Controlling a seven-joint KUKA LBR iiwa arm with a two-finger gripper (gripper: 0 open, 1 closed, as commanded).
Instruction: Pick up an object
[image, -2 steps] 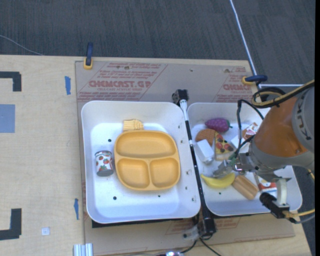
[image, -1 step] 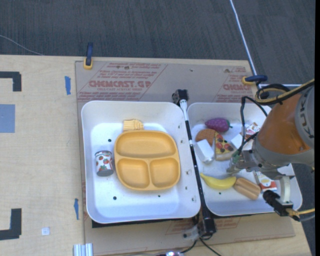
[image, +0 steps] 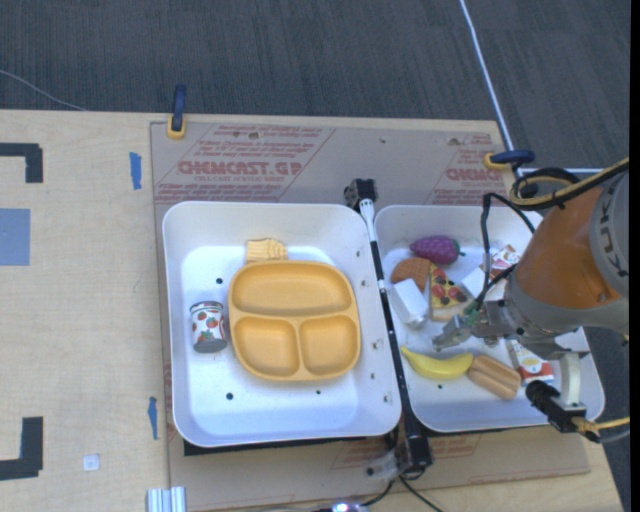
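**Gripper low over the toy food in the right bin**

The gripper (image: 462, 331) sits low in the right bin (image: 590, 400), just above the toy banana (image: 437, 364) and just right of the pizza slice (image: 446, 294); its metal fingers look parted with nothing between them, so it reads as released and empty. The banana lies flat near the bin's near-left side, touching or just beside the hot-dog-like roll (image: 494, 376); it looks like light, stiff, smooth plastic, likely slippery on its curve, so a hold across its thick middle seems safest. The purple grape bunch (image: 435, 249) and a white block (image: 409, 299) lie farther off. In the left bin (image: 180, 400) rest an orange divided plate (image: 295, 320) and a small printed can (image: 208, 326).
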